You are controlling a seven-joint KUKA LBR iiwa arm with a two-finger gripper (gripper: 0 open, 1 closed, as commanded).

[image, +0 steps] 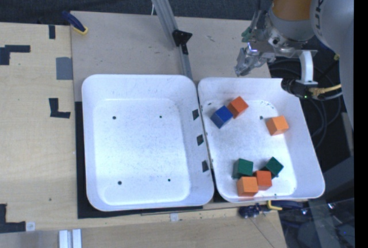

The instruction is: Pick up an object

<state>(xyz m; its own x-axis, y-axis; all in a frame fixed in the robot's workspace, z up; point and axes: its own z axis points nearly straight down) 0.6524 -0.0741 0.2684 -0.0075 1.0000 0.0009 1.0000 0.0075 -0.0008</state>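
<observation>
The right bin holds several small blocks. A blue block touches an orange one near the bin's far left. Another orange block lies alone toward the right wall. At the near end, two green blocks and two orange blocks cluster together. My gripper hangs above the bench just beyond the right bin's far rim, with nothing seen between its fingers.
The left bin stands beside the right one. A slanted metal pole with a black clamp rises behind the bins. A blue and yellow tool lies at the bench's far left. Cables hang at the right.
</observation>
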